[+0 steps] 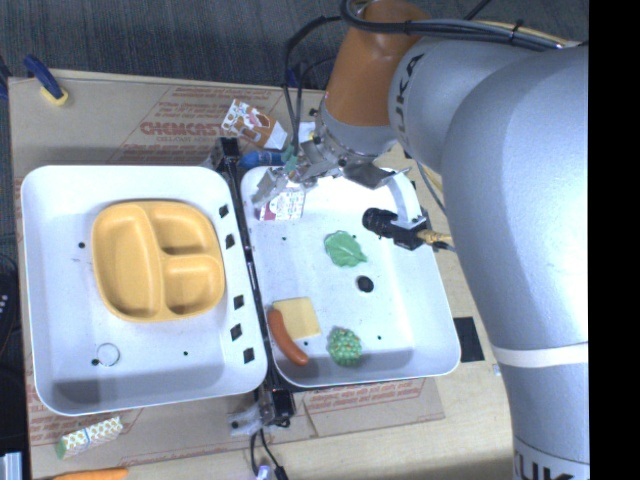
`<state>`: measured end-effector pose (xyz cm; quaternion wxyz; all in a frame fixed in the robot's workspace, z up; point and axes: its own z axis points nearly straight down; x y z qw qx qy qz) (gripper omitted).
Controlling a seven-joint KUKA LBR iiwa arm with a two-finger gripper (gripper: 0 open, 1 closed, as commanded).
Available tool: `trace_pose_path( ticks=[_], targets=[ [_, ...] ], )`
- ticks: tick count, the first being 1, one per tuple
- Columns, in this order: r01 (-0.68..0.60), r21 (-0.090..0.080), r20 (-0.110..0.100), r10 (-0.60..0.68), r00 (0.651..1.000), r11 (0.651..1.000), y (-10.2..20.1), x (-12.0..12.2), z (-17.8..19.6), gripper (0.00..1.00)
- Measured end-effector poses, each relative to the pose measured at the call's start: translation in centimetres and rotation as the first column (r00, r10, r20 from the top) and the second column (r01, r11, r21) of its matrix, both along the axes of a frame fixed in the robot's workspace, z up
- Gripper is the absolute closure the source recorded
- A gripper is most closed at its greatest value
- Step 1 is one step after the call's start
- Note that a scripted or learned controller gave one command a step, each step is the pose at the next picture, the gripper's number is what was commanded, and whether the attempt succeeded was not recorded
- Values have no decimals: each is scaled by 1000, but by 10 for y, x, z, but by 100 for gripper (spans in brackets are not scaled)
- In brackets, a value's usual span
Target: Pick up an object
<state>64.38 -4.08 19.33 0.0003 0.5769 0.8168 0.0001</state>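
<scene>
My gripper [288, 176] hangs low over the far left corner of the right bin [420, 298], below the orange band of the arm [365, 68]. A small white and red packet [287, 205] lies right under it, and I cannot tell whether they touch. Loose in the same bin are a green leaf [345, 249], a yellow cheese block [297, 317], a red sausage [288, 339] beside the block, and a green bumpy ball [344, 346] near the front wall.
The left bin [50, 298] holds a yellow divided plate [158, 258]. A small black disc [365, 285] lies mid right bin. Clips run along the divider between the bins [243, 268]. A printed wrapper [245, 121] lies on the cardboard behind them.
</scene>
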Motion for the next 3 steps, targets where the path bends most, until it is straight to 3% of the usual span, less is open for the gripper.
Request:
trace_pose_path(
  ticks=[1, 2, 3],
  targets=[
    [-434, -1, 0, 434, 901, 901, -4, 13, -1, 0],
    [-621, 1, -3, 621, 784, 784, 12, -14, -1, 0],
    [-672, 1, -3, 672, 740, 740, 6, -85, -2, 0]
  ],
)
